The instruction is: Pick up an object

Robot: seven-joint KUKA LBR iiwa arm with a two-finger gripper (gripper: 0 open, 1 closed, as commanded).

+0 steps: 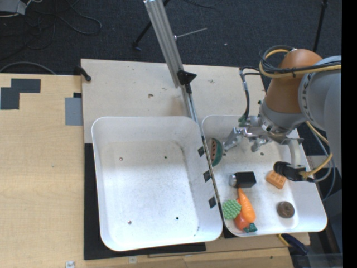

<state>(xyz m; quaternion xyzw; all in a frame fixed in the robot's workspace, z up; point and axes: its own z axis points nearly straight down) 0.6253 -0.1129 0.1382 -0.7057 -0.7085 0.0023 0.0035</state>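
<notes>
Carrot [246, 204] toy sits in the right bin [312, 219], near the front edge, orange body pointing up-screen, green leafy end [231, 208] just left of it and touching. A red piece [241, 222] and a small teal bit [251, 226] sit at its lower end, touching it.

Same bin, front right: brown round disc [286, 209], flat on the floor, well apart from the carrot.

One row back: black box-shaped item [244, 178] just above the carrot tip, close but can't tell if they touch. Orange block [275, 178] to its right, apart from it, near a black cable loop [290, 170] coming off the arm.

Against the divider between the bins: watermelon-slice toy [215, 151], green rim, red face, leaning on the right bin's left wall.

Gripper [249, 137] is over the back half of the right bin, above and right of the watermelon slice, metal fingers [231, 139] spread apart, nothing between them. Not touching any object as far as visible. Orange band [285, 91] and grey arm link [326, 99] come in from the right.

Left bin [106, 133]: white, speckled floor with a few dark specks.

Further back: bare bench board [128, 88], slanted aluminium rail [165, 38] with a black bracket [185, 78] running down to the divider. Dark carpet [83, 15] with cables behind that.
</notes>
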